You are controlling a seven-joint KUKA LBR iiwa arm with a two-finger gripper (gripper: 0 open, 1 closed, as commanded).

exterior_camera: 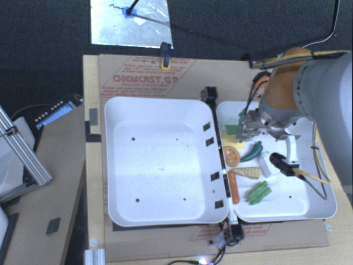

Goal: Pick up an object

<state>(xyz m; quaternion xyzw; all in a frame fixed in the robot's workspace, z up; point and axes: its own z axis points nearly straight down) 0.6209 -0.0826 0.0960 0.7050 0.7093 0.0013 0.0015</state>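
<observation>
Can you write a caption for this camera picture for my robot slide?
Grey arm's gripper hovers over toy food in the right bin, above a teal toy.

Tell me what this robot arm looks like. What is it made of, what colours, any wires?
The arm is a thick, rounded grey tube with an orange band above the wrist. Below that sits a compact grey metal gripper. Thin dark cables run along the band. A white bracket hangs off the wrist, carrying a small black cylinder with a yellowish cable trailing from it.

One fixed camera above the bench (94, 148), slanting down over both white bins (160, 106).
</observation>
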